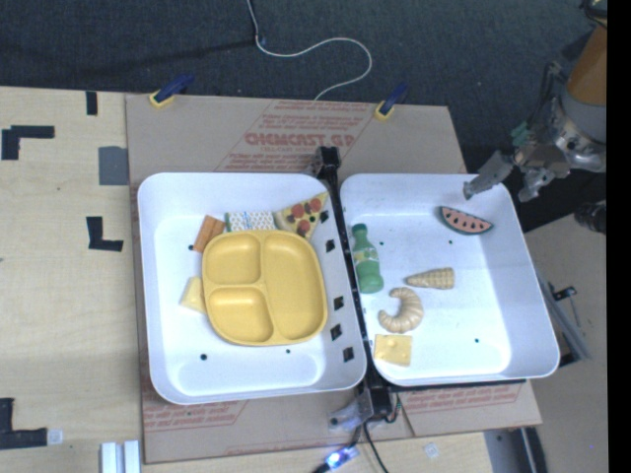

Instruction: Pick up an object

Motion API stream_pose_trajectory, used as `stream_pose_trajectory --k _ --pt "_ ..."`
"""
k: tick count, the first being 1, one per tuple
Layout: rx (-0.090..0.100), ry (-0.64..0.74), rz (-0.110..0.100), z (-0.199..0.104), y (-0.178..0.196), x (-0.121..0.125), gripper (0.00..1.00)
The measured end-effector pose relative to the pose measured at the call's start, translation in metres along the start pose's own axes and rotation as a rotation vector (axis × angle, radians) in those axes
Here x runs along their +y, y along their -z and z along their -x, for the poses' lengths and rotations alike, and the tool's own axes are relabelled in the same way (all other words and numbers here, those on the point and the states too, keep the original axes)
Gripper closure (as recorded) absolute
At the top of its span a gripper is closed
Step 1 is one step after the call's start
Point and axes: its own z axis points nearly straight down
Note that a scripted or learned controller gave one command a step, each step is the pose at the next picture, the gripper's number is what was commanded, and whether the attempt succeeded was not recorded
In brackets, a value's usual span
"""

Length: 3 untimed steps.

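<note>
My gripper (508, 183) hangs over the back right corner of the right bin (513, 348), open, with nothing between its fingers. A watermelon slice (465, 221) lies just in front of it and to its left. Farther forward in the same bin lie a green bottle (366, 260), a beige cone (432, 279), a croissant (402, 308) and a cheese wedge (394, 350).
The left bin (237, 380) holds a yellow divided plate (264, 286) lying over several toy foods, among them a pizza slice (304, 215). A raised divider (338, 264) separates the bins. A white cable (315, 47) lies on the floor behind the bench.
</note>
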Motion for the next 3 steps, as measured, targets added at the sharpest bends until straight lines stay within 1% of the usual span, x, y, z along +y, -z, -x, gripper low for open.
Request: stream_pose_trajectory --k 1,2,3 --pt "-0.003 0.004 0.013 -0.001 0.009 0.002 0.00" --pt "-0.003 0.004 0.009 -0.007 -0.037 0.006 0.00" --pt "-0.003 0.005 0.009 -0.010 -0.101 0.010 0.00"
